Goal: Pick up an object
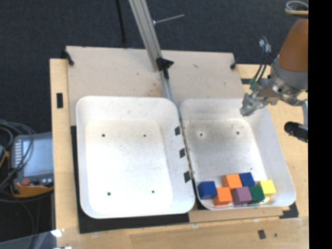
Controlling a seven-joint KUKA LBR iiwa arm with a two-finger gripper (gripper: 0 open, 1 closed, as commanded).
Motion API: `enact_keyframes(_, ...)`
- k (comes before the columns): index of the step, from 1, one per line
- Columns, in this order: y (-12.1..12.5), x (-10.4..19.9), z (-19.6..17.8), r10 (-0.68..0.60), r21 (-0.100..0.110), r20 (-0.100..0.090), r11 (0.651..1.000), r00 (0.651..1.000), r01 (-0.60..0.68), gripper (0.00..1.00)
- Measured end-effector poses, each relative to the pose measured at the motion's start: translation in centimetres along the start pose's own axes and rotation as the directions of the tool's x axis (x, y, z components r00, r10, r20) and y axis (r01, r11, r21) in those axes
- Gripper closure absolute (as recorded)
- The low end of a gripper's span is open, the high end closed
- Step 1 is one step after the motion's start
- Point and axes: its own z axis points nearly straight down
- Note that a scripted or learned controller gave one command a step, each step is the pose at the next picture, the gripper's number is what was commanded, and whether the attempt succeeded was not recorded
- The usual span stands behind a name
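Pincer point(249, 108) hovers above the right bin's point(275, 139) far right corner; its opening cannot be determined. Coloured blocks point(236, 188) lie clustered along this bin's near edge, well apart from the pincer.

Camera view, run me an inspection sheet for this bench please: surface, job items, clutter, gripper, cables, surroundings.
Surface: wooden bench bearing left bin and right bin, side by side.
Job's things: coloured blocks clustered at the right bin's near edge.
Clutter: nothing seen.
Grippers: gripper over the right bin's far right corner, apart from the blocks.
Cables: cables left of the bench.
Surroundings: handheld controller at left; metal rail behind the bins; dark carpet.
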Motion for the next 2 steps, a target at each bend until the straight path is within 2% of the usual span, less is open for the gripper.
enact_keyframes(2, 1.6, 12.0, 1.2, -0.005, 0.006, -0.002, 1.000, 1.000, 0.005, 1.00)
